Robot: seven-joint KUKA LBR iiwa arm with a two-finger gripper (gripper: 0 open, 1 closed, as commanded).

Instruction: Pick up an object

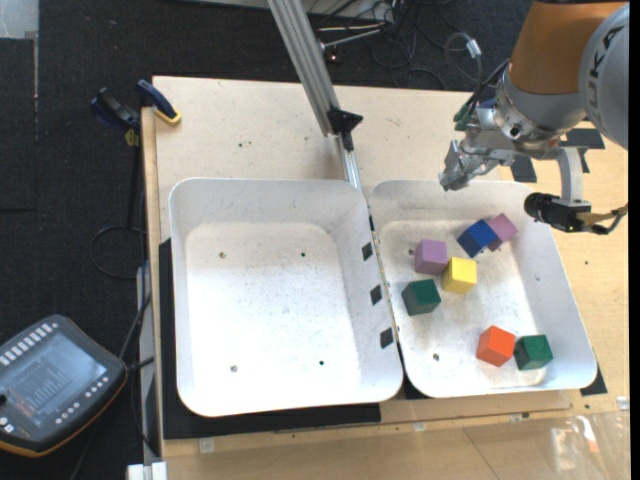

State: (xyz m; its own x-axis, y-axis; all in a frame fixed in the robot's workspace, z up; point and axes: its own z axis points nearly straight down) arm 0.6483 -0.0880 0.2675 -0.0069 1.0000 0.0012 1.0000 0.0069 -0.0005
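The gripper [458,176] hangs over the bin's far edge, holding nothing I can see, with the blue block [479,237] just below it toward me.

Bright, even light fell from overhead, washing the two white bins [270,193] nearly to glare and leaving only short soft shadows beside the blocks, while the whole picture looked slightly soft, grainy and dim at the floor's edges.

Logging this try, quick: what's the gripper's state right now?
Gripper: cannot be told; it hangs above the far rim of the right bin, with nothing seen between its fingers.
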